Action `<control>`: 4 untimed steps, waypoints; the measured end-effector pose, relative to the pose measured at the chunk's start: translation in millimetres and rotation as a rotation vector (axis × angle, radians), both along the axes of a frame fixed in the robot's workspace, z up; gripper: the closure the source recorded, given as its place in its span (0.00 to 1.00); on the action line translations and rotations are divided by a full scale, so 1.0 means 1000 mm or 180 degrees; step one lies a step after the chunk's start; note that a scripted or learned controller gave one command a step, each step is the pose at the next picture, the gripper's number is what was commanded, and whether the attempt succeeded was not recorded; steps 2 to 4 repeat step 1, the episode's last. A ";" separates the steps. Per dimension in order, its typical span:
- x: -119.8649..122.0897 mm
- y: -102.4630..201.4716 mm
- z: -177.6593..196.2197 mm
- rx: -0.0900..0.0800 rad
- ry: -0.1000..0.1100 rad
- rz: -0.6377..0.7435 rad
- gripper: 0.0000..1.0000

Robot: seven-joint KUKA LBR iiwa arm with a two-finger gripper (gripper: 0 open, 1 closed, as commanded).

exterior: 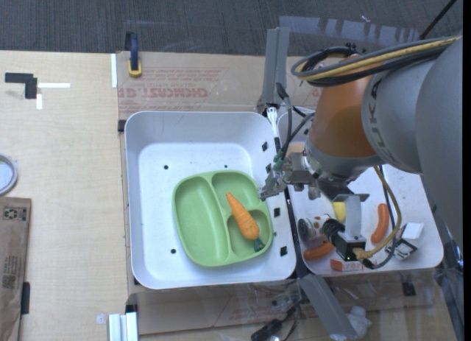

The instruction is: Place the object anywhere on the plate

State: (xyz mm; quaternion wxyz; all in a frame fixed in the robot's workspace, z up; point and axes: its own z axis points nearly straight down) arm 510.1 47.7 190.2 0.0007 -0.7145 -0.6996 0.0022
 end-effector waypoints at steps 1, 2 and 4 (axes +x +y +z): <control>0.015 0.040 0.006 -0.0003 0.0000 -0.0293 0.00; 0.015 0.040 0.006 -0.0003 0.0000 -0.0293 0.00; 0.015 0.040 0.006 -0.0003 0.0000 -0.0293 0.00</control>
